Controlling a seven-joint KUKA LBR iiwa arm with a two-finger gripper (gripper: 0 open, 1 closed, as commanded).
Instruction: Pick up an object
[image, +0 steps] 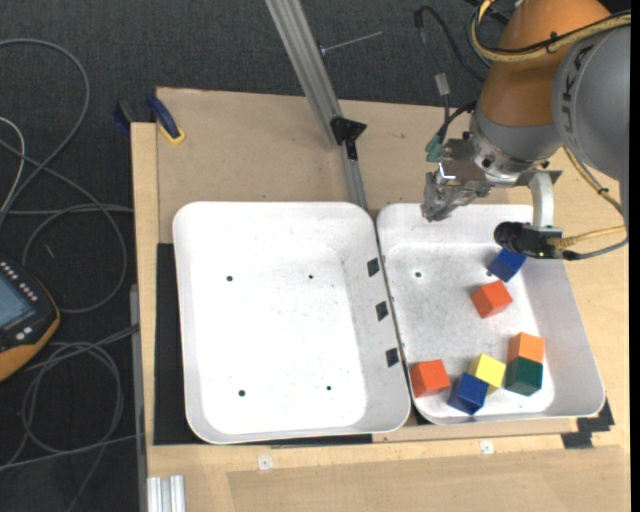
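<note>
Right bin (560, 300), jaws (437, 207) at far rim, blocks (491, 298) nearer.

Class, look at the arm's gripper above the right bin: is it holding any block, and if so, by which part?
Nothing is held. The gripper hangs over the right bin's far edge, apart from all the blocks.

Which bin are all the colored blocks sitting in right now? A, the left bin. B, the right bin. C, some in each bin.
B: the blue block, the red block and the cluster near the front edge all lie in the right bin, while the claw hangs over its far rim.
</note>
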